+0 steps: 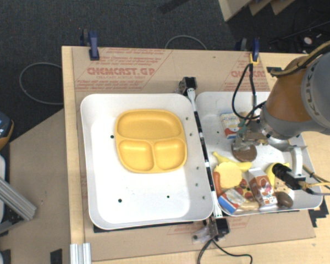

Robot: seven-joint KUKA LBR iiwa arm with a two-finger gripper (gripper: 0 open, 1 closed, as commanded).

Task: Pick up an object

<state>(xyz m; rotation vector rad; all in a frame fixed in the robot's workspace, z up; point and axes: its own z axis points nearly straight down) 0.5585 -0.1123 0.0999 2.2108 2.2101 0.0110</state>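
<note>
The arm's end effector (245, 142) hangs low over a brown rounded piece (245, 154) in the right bin (209, 106); its grip state cannot be told. Just below lies a heap of toy food, including a yellow wedge (229, 173). The brown piece looks small, light, smooth and rigid, probably best pinched across its middle.

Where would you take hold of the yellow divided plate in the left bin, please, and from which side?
I would grip the yellow plate by its raised outer rim, coming straight down from above. It lies flat and right side up in the left bin, so a rim edge or a ridge between compartments is probably all two fingers could pinch.
</note>
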